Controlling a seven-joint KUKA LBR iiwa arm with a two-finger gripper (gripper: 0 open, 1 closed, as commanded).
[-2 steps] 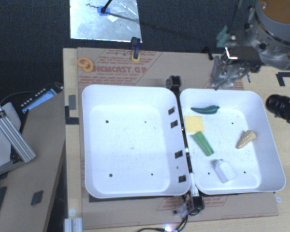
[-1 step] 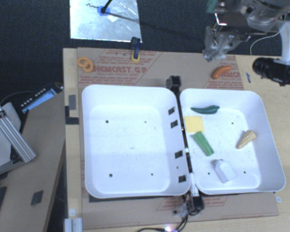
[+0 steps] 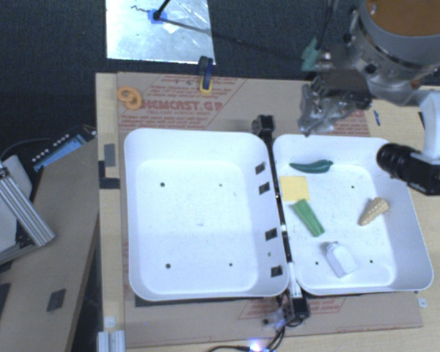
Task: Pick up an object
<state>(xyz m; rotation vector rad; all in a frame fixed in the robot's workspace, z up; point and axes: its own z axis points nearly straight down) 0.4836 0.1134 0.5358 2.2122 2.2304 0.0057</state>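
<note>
Five small items (mostly smooth plastic), glossy white bin

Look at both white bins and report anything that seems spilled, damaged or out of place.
Nothing stands out. The right bin holds five small things lying apart: a dark green pepper, a yellow block, a green stick, a corn cob and a white bottle on its side. None looks broken or spilled.

Grey arm w/ orange band, silver metal gripper, black cables, teal fitting near wrist
</note>
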